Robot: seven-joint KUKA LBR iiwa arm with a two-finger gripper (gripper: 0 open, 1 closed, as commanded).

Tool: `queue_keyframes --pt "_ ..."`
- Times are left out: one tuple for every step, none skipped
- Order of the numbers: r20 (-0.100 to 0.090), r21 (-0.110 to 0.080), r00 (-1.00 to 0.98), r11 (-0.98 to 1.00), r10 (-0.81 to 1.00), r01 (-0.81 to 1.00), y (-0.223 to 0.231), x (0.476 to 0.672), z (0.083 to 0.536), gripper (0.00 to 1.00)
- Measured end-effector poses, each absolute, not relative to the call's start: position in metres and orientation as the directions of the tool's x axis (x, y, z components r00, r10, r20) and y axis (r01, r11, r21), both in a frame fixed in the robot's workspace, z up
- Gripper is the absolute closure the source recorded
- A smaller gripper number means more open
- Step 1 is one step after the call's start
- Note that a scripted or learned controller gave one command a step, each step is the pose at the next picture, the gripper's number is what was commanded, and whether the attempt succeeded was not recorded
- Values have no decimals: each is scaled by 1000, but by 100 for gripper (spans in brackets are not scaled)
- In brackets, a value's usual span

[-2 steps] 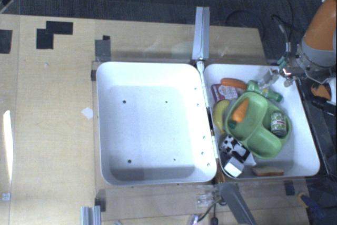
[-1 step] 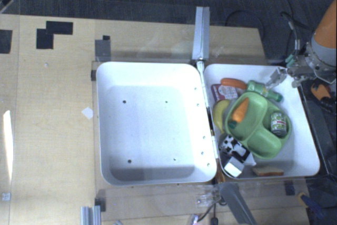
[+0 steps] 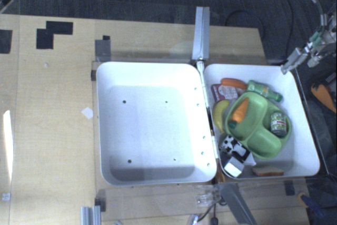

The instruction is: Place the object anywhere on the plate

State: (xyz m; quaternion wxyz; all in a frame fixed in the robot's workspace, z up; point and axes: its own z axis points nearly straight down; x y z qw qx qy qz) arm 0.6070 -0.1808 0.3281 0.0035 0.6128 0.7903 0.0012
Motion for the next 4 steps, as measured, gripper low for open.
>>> queue_keyframes --pt "-1 1 -238 238 971 971 -206 619 231 0" --pt "-2 2 -200 200 980 980 -199 670 175 0" --pt "-1 3 -122 122 993 993 -195 670 178 0" --pt "-1 4 -10 10 1000 1000 -204 671 178 0"
